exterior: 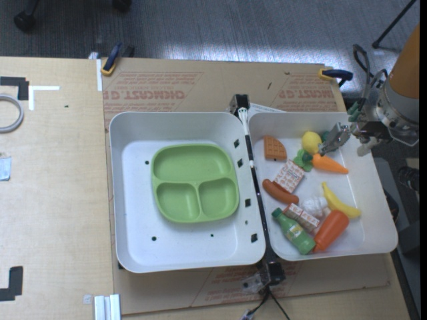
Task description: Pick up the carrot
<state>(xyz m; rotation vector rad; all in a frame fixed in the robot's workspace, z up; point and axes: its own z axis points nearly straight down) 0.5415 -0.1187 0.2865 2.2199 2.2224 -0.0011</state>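
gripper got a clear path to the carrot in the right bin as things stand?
Probably yes. The gripper hovers just above the carrot, whose top is uncovered. The lemon and green piece crowd its leafy end; the tip lies free.

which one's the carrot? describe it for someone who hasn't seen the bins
Look in the right bin, at its far right side beside the pincer. The carrot is the small orange cone with a green top, just right of the lemon; the bigger orange piece lies at the near edge.

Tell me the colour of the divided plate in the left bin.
Light green, seen in the camera view: the divided plate.
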